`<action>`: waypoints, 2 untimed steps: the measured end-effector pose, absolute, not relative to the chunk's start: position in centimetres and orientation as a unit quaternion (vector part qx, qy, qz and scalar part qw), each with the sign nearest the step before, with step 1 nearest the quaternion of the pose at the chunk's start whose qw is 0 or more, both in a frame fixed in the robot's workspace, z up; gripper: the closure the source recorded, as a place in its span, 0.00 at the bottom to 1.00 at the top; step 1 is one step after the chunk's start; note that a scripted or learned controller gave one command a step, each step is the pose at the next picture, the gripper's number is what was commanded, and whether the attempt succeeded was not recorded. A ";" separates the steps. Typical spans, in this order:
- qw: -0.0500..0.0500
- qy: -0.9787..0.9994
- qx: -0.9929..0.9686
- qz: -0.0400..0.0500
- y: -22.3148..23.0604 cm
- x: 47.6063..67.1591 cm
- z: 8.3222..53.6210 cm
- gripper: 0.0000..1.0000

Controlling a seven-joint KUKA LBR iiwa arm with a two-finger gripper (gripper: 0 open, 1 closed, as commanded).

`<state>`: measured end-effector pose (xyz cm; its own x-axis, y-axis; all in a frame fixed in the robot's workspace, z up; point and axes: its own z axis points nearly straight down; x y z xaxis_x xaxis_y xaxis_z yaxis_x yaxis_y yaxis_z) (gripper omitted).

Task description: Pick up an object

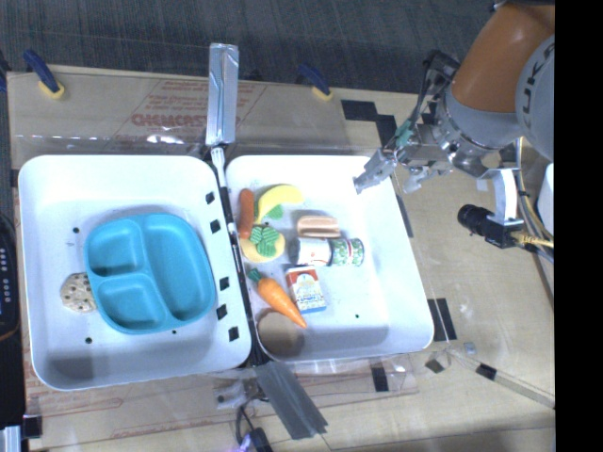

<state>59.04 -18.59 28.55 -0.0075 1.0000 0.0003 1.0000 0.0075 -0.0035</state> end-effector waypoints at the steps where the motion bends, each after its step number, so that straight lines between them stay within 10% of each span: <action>1: 0.006 -0.762 -0.648 0.002 -16.5 64.8 18.1 0.00; 2: 0.001 -0.790 -0.613 0.000 -16.8 63.2 9.1 0.00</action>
